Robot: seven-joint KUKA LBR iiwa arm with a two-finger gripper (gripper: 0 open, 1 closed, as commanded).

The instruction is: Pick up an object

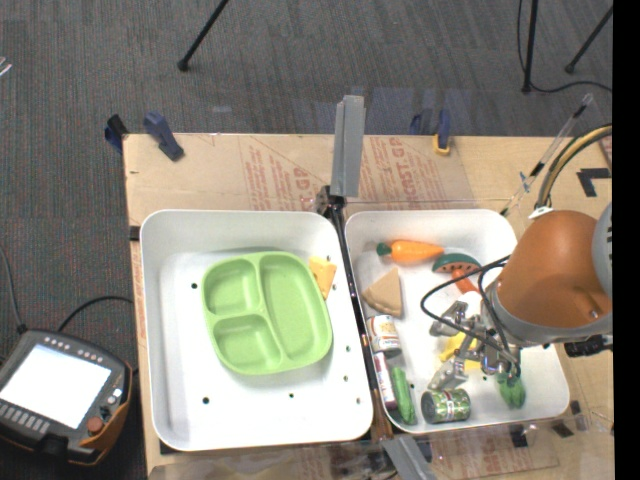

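Near bottom edge, right bin: a small can lies on its side by the front wall, green label, metal end facing left. Just left of it, a green pickle-like piece runs along the left wall, and above that a small jar or tube with a red-and-white label. A green item sits near the front right corner, partly under the tool.

Gripper is low in the right bin, above the can and over a yellow piece, which shows only in part beneath the metal linkage. Finger spacing: cannot tell, the mechanism and cables clutter the spot. Nothing is seen clamped between the fingers. Orange band of the arm covers the bin's right side.

Back half of right bin: toy carrot, lying roughly level, green top to the left. Right of it a watermelon slice. A tan wedge, like bread, lies near the left wall, below the carrot.

Left bin: green divided plate, three compartments, centred. A yellow cheese-like wedge touches the plate's upper right rim.

Bench is cardboard-covered. Teach pendant lies on the floor at lower left.
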